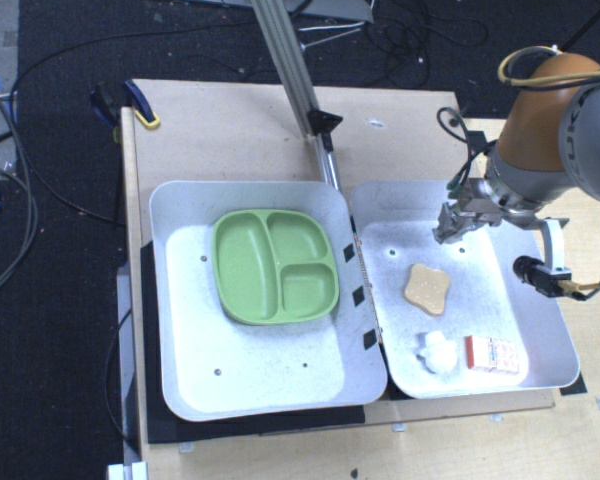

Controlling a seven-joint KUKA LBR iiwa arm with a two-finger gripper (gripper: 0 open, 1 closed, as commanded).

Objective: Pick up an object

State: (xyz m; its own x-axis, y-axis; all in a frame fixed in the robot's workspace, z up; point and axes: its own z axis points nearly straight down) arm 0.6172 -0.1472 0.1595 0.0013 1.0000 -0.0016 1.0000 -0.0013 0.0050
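Over the right bin (540,298), the gripper (453,226) hangs above bare floor near the far wall, grip state indiscernible, likely staging a descent, while toast (427,290), a white lump (439,352) and a small box (492,354) lie loose nearer the front; the green tray (276,266) sits in the left bin (180,298).

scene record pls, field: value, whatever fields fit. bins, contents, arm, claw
left bin: holds green divided plate, three compartments, nothing in them
right bin: holds toast slice, small white object, red-and-white packet
item layout: toast nearest bin centre; white object and packet side by side at the near edge, apart from each other
arm: enters from right, over right bin's far end
claw: above right bin's far part, beyond the toast; nothing seen in it
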